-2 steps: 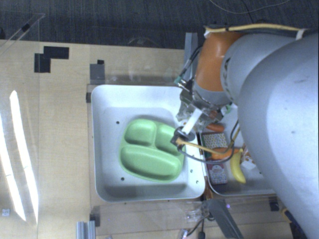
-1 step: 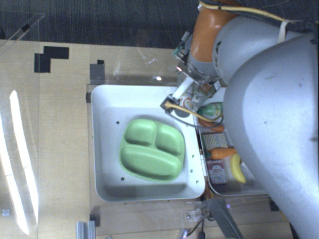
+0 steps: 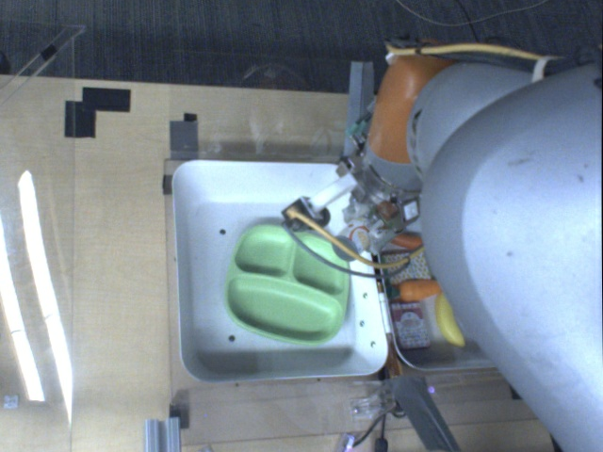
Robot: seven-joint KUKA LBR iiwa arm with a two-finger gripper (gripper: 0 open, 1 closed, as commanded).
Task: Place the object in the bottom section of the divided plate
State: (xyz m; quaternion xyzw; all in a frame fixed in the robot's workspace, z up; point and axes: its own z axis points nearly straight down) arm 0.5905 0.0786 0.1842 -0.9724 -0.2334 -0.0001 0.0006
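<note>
One fixed camera looks down at a slant (from above the bench) on both white bins (image 3: 188, 347), the arm (image 3: 509, 205) close beneath it.

Two shallow white bins side by side on a pale wooden bench (image 3: 104, 281): left bin (image 3: 203, 252) in full sight, right bin (image 3: 443, 356) mostly covered. In the right bin, a yellow banana-like piece (image 3: 448, 326), an orange carrot-like piece (image 3: 417, 290), a small printed box (image 3: 411, 328). Black tape marks (image 3: 94, 109) on the bench's far left. Dark carpet (image 3: 188, 17) beyond, with a thin cable (image 3: 452, 3) looping across.
</note>
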